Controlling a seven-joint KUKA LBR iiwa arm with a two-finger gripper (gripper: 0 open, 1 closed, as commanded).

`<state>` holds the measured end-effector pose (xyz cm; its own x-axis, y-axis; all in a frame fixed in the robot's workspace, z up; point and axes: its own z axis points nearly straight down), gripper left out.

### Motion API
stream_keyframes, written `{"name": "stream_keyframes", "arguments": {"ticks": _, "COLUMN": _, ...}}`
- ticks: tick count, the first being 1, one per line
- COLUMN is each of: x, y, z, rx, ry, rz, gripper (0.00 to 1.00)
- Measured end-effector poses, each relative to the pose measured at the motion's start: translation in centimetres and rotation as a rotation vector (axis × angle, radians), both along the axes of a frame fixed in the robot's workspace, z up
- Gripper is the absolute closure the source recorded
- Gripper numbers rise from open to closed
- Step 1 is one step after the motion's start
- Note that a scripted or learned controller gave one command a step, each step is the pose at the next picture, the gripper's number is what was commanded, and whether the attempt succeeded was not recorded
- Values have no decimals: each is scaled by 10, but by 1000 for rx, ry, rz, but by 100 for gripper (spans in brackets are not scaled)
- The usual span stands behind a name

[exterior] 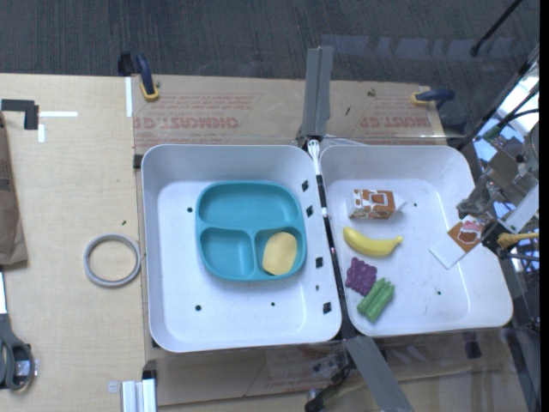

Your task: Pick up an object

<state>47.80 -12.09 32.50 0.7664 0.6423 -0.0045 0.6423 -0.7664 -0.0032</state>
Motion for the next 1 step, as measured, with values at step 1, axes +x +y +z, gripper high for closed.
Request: {"name": "stream_keyframes", "arguments": {"ticks": 1, "x": 0, "y": 0, "z": 0, "rx": 0, "ry": 0, "rz": 0, "gripper": 0}}
